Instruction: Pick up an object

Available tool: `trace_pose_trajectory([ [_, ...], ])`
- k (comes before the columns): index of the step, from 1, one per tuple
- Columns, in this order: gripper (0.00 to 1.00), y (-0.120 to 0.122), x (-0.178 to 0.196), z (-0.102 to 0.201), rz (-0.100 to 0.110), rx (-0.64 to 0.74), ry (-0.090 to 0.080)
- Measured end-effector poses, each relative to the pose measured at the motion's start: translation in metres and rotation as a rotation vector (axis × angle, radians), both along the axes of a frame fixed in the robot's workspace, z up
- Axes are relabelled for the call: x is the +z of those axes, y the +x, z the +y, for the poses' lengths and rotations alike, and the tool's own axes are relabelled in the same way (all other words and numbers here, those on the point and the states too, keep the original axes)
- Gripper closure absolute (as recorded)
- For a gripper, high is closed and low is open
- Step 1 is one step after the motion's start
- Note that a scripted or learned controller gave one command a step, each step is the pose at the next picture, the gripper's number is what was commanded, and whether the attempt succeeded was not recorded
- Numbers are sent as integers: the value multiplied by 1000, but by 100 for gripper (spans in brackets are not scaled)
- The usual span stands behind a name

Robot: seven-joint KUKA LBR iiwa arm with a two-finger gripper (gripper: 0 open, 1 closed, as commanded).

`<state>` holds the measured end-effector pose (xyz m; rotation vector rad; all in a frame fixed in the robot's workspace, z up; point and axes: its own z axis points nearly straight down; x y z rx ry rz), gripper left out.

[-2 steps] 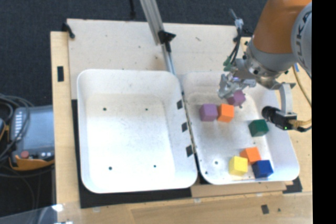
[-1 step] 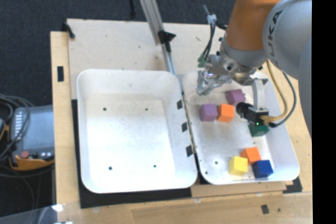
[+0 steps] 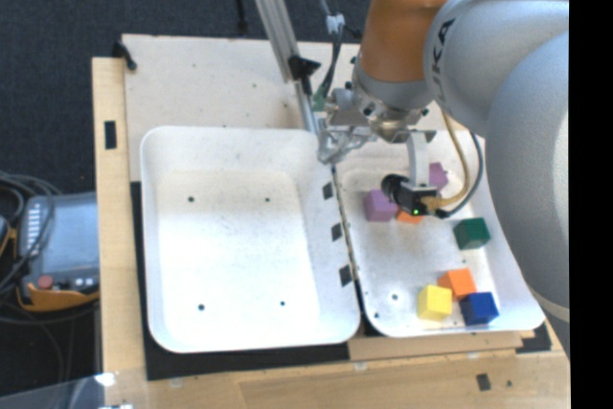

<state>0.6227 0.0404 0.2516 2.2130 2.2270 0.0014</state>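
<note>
In the right bin (image 3: 383, 316) lie several small blocks. A purple block (image 3: 379, 205) lies near the bin's left side, with a small orange piece (image 3: 411, 218) just right of it and a smaller purple piece (image 3: 438, 174) further back. A green block (image 3: 471, 233) sits at the right. An orange block (image 3: 461, 281), a yellow block (image 3: 434, 302) and a blue block (image 3: 479, 307) cluster at the front right. My gripper (image 3: 337, 145) hangs over the back end of the divider between the bins, behind and left of the purple block, with nothing seen in it.
The left bin (image 3: 153, 235) stands beside the right one on the wooden bench. A slanted aluminium rail (image 3: 273, 14) rises behind the bins close to the gripper. The grey arm covers the right bin's far right side.
</note>
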Motion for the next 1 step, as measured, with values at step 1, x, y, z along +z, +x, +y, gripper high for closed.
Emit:
trace_pose_trajectory([
  [1,100,19,2,47,-1,0,1],
])
